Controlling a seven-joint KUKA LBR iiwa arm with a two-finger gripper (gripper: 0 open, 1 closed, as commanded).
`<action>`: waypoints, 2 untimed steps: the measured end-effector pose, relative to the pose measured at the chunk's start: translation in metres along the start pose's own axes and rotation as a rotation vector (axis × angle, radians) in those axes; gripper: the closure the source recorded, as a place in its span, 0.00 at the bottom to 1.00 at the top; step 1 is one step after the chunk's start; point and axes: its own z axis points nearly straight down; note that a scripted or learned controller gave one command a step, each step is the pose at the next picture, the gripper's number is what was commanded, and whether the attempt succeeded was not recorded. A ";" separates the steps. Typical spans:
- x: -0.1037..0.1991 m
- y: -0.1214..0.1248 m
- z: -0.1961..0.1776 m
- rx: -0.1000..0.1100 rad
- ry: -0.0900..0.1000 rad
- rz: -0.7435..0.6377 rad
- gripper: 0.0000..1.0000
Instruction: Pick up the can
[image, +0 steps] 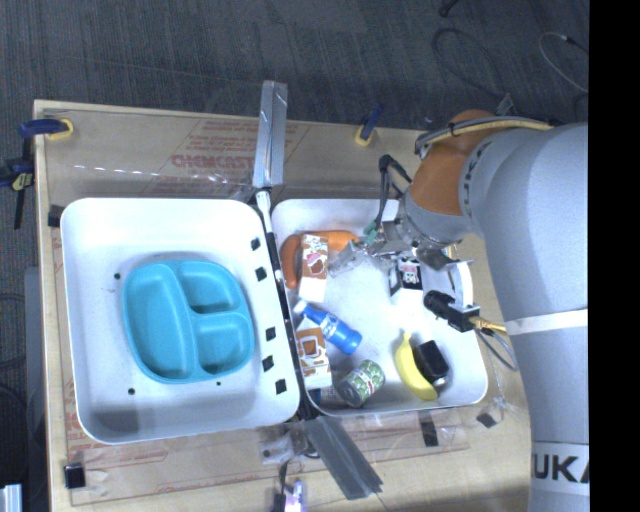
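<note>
The can (360, 383), green and silver, lies on its side near the front wall of the right bin (455, 390). My gripper (385, 248) hangs over the back part of that bin, beside an orange packet (318, 254). It is well behind the can and apart from it. The grey arm with its orange band (445, 185) reaches in from the right and covers the bin's back right corner.
Beside the can are a blue bottle (331, 329), a small carton (312, 357) against the divider, and a yellow and black object (420, 366). The left bin (90, 400) holds a blue sectioned tray (188, 320).
</note>
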 end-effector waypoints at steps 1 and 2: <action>0.004 -0.040 0.003 0.006 0.001 0.077 0.00; 0.005 -0.040 -0.007 0.008 0.002 0.072 1.00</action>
